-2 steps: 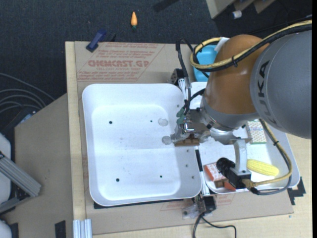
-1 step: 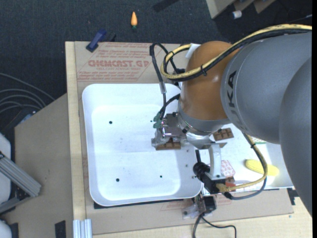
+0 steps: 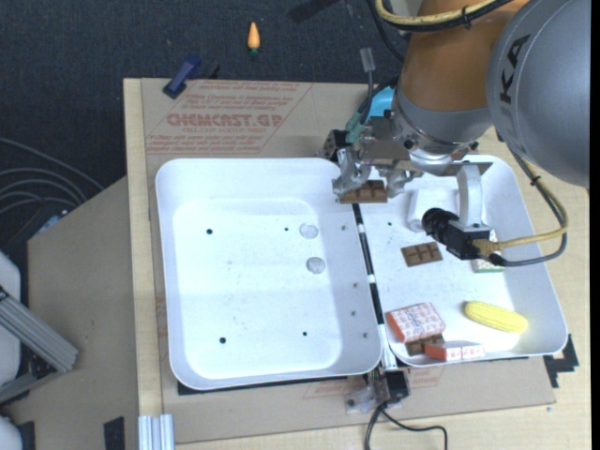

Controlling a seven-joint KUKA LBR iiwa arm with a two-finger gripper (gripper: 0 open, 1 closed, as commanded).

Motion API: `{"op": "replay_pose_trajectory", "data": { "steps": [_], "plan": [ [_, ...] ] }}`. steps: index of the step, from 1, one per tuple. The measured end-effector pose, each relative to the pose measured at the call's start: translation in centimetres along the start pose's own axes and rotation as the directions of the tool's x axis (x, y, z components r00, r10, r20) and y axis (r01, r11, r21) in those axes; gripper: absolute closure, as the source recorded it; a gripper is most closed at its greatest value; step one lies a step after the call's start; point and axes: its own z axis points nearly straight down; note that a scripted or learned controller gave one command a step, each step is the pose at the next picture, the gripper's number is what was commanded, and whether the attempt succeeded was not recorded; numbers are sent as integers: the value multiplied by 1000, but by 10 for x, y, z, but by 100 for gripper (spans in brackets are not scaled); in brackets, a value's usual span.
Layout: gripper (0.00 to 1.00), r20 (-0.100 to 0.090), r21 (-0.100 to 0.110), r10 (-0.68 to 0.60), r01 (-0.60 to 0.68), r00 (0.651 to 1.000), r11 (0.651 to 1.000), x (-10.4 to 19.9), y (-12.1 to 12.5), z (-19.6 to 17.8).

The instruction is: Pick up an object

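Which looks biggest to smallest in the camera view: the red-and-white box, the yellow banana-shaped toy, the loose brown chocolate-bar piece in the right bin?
1. Red-and-white box, largest.
2. Yellow banana-shaped toy: close to the box in length but slimmer, so this ranking is tentative.
3. Brown chocolate-bar piece, clearly smallest.

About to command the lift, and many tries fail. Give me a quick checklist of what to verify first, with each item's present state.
1. Brown block between the fingers of the gripper: ok, it sits there.
2. Grip firmness: cannot tell.
3. Block clear of the right bin's floor: cannot tell.
4. Other items away from the gripper: ok; chocolate piece, red box and yellow object lie nearer the camera.
5. Cable free of objects: ok.
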Motion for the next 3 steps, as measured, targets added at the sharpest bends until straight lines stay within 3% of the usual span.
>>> {"op": "replay_pose_trajectory", "data": {
  "steps": [1,2,3],
  "plan": [
    [100,-1,3,0,0,1000,1000,-51,-14,48],
    [100,-1,4,-1,1,1000,1000,12,-38,82],
    [100,-1,5,-1,1,1000,1000,13,-38,72]
  ]
}}
